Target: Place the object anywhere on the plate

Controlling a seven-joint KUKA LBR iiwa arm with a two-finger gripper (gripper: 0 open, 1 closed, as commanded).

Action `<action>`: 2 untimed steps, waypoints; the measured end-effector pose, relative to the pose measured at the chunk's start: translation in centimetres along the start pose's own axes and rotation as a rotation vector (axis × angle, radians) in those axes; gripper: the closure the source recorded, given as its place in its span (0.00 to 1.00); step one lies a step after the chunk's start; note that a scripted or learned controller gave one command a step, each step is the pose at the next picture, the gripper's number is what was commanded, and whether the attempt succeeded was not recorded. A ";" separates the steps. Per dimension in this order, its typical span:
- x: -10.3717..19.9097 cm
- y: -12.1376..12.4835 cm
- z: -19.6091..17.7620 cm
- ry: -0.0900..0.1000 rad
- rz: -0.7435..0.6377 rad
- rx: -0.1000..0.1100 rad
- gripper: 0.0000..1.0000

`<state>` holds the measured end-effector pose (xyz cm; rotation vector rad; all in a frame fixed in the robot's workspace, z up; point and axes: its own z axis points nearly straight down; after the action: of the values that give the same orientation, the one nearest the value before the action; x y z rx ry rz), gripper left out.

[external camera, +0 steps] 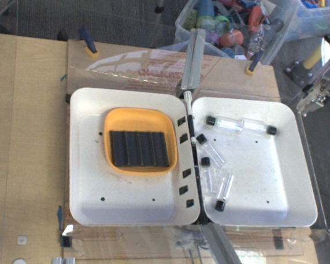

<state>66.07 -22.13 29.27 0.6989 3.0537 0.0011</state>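
Tubes (217,175), clear with black caps, lie scattered in your right bin (274,200), none on the orange plate (141,141) in the left bin (83,196), which bears a black ridged block (139,148). Placing looks wholly undone: you have every step left.

This looks like a robot lab. Two white bins (88,208) sit side by side on a wooden desk (19,143), held by metal rails (193,59). At one o'clock, a clear tub (234,19) full of bright toys stands on grey carpet (96,6).
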 end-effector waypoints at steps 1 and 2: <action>0.1 -0.2 -9.2 0.000 -0.001 -0.001 1.00; 0.5 -0.2 5.2 0.004 -0.146 0.000 1.00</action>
<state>65.55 -22.13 24.02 0.4742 3.1001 0.0020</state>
